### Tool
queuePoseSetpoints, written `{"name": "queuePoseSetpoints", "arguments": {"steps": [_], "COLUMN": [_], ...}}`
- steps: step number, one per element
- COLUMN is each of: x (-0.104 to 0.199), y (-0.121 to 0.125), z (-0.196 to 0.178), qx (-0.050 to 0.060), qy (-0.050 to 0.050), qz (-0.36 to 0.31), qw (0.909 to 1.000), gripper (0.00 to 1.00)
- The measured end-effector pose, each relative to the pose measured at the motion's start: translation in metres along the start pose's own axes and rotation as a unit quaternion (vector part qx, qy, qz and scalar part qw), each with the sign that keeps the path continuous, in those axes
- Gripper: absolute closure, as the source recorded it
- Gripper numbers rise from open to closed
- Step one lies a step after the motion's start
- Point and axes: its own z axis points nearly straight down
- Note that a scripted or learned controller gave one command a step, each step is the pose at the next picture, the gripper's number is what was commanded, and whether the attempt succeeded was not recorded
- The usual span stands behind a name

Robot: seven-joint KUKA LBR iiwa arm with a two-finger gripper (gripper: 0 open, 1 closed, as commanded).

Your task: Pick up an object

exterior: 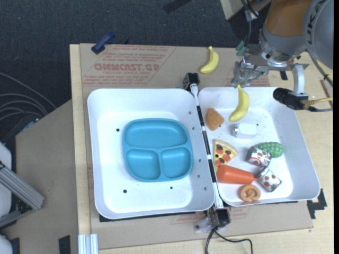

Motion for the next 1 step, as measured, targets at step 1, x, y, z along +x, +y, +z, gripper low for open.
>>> {"name": "queuePoseSetpoints", "arguments": {"steps": [1], "x": [0.0596], "y": [-0.0122], "z": [-0.0035], "qx": [0.002], "qy": [0.000], "qz": [0.000], "qw": [1.0000], "gripper": [1.00]}}
